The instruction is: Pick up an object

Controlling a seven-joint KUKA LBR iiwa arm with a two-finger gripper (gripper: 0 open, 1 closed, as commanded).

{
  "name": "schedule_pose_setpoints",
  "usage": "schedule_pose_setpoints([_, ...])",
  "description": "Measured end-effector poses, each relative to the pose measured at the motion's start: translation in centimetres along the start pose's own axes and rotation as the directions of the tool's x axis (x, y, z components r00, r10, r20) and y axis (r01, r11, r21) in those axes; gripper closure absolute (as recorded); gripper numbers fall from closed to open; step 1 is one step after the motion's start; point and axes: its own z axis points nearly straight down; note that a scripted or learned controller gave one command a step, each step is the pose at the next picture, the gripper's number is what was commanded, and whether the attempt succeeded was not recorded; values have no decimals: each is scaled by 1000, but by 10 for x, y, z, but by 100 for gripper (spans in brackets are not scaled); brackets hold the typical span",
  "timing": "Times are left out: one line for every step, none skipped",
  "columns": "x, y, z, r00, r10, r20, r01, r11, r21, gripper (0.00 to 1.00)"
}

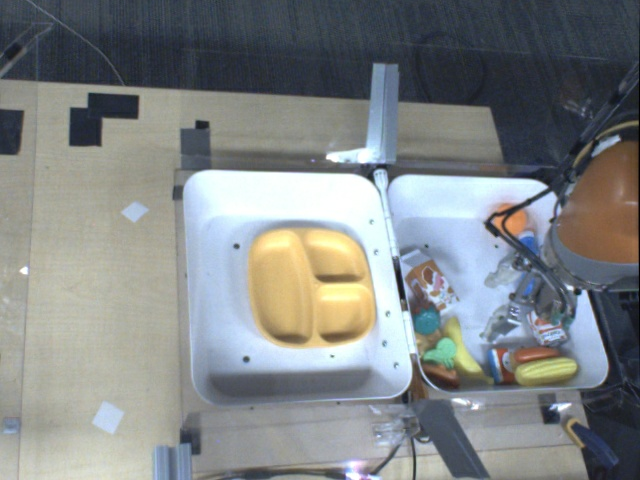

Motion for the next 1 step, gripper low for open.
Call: schedule_pose_setpoints([-10,-64,52,991,130,7,-130,991,0,0])
